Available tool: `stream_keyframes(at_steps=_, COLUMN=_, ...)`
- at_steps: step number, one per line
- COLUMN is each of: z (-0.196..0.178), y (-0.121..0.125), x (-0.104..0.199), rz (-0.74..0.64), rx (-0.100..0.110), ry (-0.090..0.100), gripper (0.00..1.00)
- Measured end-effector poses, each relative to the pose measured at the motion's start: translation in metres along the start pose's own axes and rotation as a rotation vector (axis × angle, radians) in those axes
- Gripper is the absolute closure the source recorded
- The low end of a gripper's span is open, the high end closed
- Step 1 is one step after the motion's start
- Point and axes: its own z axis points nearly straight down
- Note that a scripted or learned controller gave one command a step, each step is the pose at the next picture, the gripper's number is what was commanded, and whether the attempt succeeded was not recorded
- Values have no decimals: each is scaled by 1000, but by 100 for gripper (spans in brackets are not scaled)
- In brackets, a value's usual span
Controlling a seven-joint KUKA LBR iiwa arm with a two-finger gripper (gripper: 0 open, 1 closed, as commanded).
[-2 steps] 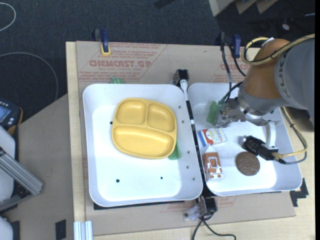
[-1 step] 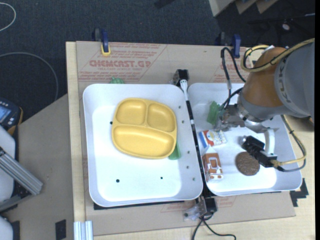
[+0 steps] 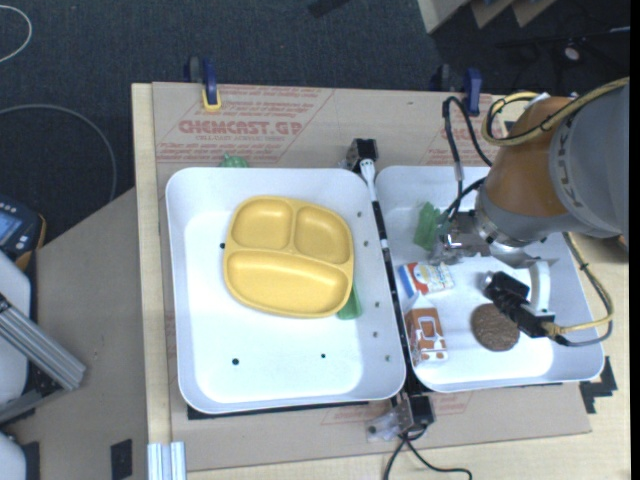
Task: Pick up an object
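Spanning most of the view, the brown board-topped bench (image 3: 300,108) carries two shallow white plastic bins side by side. The left white bin (image 3: 200,368) holds a yellow three-compartment plastic tray (image 3: 290,256), lying flat toward the bin's upper middle, with a scrap of green (image 3: 349,307) poking out from under its lower right edge. The right white bin (image 3: 500,368) sits touching it along a black hinge-like seam. Reaching in from the right, the grey arm with its orange band (image 3: 535,163) bends down over the upper part of the right bin, and the gripper (image 3: 447,245) hangs low near the bin's left side. Whether its fingers are spread or pressed together cannot be told from this angle. Just beside the gripper, to the left, stands a small green object (image 3: 428,225). Below it lies a small red, white and blue packet (image 3: 420,280), then an orange and white patterned packet (image 3: 427,334) near the lower left corner. A round brown disc (image 3: 494,328) rests near the bin's lower middle.
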Motion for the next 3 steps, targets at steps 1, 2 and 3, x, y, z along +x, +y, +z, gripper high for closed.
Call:
stream_keyframes(at_steps=1, z=-98, y=-77, x=91, rz=-8, rx=29, ry=10, gripper=100)
stream_keyframes(at_steps=2, z=-162, y=-86, x=112, rz=-5, rx=24, ry=7, gripper=100)
stream_keyframes(at_steps=3, z=-171, y=-86, x=188, rz=-8, rx=29, ry=7, gripper=100)
